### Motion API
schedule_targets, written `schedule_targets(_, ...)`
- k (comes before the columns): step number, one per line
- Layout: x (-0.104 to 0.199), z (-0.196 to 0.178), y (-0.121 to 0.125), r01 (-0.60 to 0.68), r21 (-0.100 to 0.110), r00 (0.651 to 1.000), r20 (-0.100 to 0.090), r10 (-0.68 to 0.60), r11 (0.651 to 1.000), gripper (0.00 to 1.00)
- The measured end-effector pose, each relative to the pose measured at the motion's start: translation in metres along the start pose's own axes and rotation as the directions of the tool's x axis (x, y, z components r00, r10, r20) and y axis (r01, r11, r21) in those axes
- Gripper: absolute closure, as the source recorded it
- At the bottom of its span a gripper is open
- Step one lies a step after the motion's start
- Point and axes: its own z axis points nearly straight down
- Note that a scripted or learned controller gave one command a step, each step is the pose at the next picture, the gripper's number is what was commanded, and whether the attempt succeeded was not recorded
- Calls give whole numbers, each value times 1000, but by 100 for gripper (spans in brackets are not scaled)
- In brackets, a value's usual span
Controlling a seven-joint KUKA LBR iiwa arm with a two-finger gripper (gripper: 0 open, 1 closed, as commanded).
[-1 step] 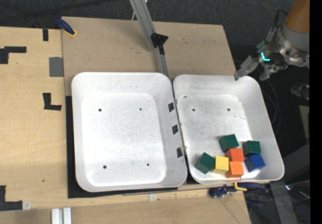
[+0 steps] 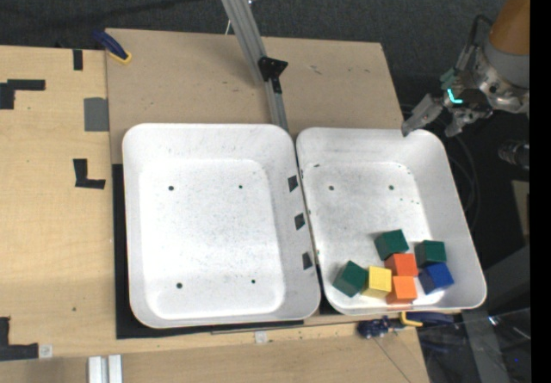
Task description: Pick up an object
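Seven small coloured cubes are bunched in the near right corner of the right shallow white plastic bin (image 2: 344, 157): a dark green one (image 2: 392, 243), another green one (image 2: 430, 251), an orange one (image 2: 401, 265), a blue one (image 2: 437, 276), a yellow one (image 2: 380, 279), a second orange one (image 2: 404, 288) and a green one (image 2: 350, 278) on the left end of the cluster. They sit touching or nearly so, probably because that corner is where loose blocks slide and pile up, which makes a clean grab trickier since neighbours crowd every side. The left white bin (image 2: 138, 200) sits just beside it on the light wooden counter (image 2: 52, 226). The grey two-finger gripper (image 2: 430, 114) hangs over the far right corner of the right bin, well apart from the cubes, so nothing is picked yet. Can't tell whether its fingers are spread or pressed together at this angle; they carry nothing I can see. I'd guess the outer green cube is the easiest target.
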Motion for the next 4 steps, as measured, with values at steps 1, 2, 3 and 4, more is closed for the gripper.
schedule_targets(1,-2,65,-1,-1,6,1000,-1,1,1000,0)
schedule_targets(2,2,129,0,0,7,1000,-2,0,1000,0)
schedule_targets(3,3,180,-1,0,5,1000,-1,0,1000,0)
schedule_targets(4,4,166,0,2,0,1000,-1,-2,1000,100)
